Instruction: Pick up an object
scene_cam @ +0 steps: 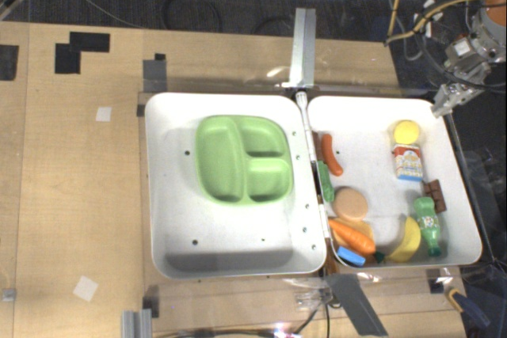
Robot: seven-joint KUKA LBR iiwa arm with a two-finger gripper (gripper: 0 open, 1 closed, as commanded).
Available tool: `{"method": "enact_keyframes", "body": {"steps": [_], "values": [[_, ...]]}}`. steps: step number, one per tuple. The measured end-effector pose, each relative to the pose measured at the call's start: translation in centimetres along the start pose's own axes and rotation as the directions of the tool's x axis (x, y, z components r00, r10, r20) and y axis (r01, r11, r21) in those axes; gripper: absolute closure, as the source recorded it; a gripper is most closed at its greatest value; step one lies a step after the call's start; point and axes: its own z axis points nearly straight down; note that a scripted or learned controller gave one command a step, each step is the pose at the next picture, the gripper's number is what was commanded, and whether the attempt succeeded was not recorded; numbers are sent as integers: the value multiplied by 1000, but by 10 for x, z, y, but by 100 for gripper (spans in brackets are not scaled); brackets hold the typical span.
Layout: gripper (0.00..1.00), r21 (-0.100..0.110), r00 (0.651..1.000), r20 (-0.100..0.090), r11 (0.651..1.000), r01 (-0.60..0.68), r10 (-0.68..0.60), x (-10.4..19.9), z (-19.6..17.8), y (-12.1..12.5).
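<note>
Two bins | bottle label unreadable | jaws over right rim

The right bin holds the pickable objects. A bottle with a yellow cap and a white, red and blue label lies on its side near the back right. A red hot dog lies along the left wall. A round tan bun sits below it. An orange carrot lies tilted at the front left, touching a blue piece. A yellow banana lies beside a green bottle. A small brown block rests near the right wall.
</note>
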Motion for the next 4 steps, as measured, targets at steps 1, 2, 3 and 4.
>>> {"method": "enact_keyframes", "body": {"steps": [1, 2, 3, 4], "values": [[0, -1, 1000, 1, 1000, 0, 0, 0, 1, 0], [0, 4, 977, -3, 977, -212, 212, -21, 156, 59], [0, -3, 981, 0, 981, -193, 193, -27, 167, 140], [0, 6, 976, -5, 976, -217, 217, -37, 166, 176]]}}
